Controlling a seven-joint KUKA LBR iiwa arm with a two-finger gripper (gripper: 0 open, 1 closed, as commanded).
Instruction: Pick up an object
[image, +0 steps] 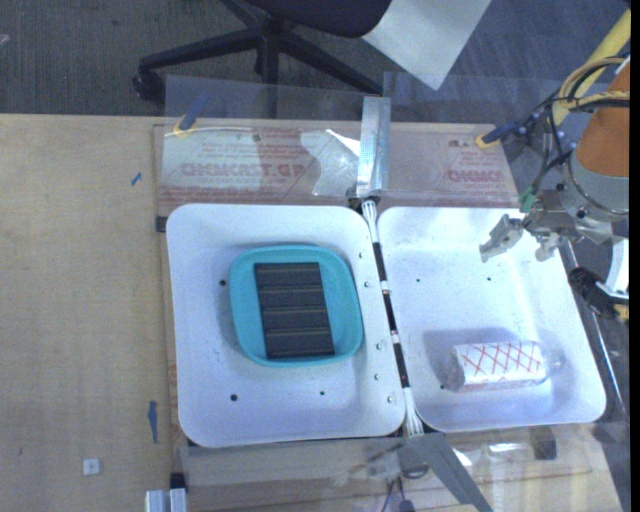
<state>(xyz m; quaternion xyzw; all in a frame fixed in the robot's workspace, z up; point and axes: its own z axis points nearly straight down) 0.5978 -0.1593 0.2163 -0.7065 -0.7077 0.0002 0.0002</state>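
Note:
A white cylinder with a red lattice pattern (498, 364) lies on its side near the front of the right bin (440, 250). In the left bin (200, 250) sits a teal square dish with a dark ridged insert (294, 304). My gripper (522, 240) hangs over the far right corner of the right bin, well behind the cylinder. Its two fingers are spread apart with nothing between them, so it is open.
A clear plastic wall with printed lettering (300, 160) runs along the back of both bins. A metal divider post (372, 145) stands between them. Cables (560, 110) trail by the arm at the right. An office chair base (270, 50) is beyond the bench.

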